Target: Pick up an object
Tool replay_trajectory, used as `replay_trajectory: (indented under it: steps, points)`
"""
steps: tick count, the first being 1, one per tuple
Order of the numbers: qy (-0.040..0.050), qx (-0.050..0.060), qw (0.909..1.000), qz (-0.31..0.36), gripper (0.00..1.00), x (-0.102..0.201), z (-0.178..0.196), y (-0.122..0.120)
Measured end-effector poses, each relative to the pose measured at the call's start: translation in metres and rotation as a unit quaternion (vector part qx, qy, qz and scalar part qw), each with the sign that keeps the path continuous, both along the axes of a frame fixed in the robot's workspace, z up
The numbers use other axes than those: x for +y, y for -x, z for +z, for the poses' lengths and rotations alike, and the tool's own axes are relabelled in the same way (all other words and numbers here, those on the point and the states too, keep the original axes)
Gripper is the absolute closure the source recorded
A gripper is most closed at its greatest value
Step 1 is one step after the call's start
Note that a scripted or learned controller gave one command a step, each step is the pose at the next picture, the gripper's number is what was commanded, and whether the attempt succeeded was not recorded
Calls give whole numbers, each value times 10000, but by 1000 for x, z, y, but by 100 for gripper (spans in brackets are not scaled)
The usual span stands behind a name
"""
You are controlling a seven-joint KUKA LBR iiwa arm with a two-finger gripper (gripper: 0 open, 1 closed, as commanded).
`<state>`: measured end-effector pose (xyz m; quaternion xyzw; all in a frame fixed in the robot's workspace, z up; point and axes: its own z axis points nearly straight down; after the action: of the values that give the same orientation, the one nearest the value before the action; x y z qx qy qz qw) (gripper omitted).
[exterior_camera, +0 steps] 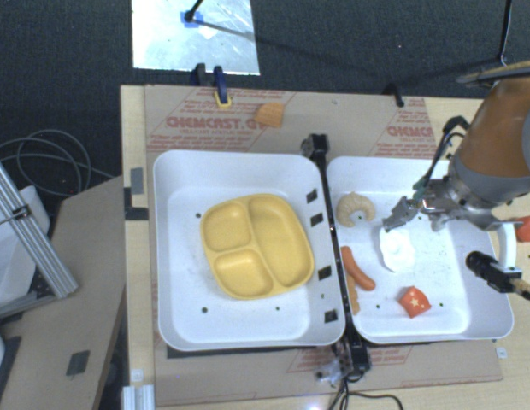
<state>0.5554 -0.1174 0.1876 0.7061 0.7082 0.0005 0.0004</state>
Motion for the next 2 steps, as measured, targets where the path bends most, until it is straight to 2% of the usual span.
replay_trajectory:
  steps: [1, 2]
  points:
    - [-15, 40, 10000, -13, 0, 20, -80, 72]
    - [16, -19, 10000, -23, 0, -41, -12, 68]
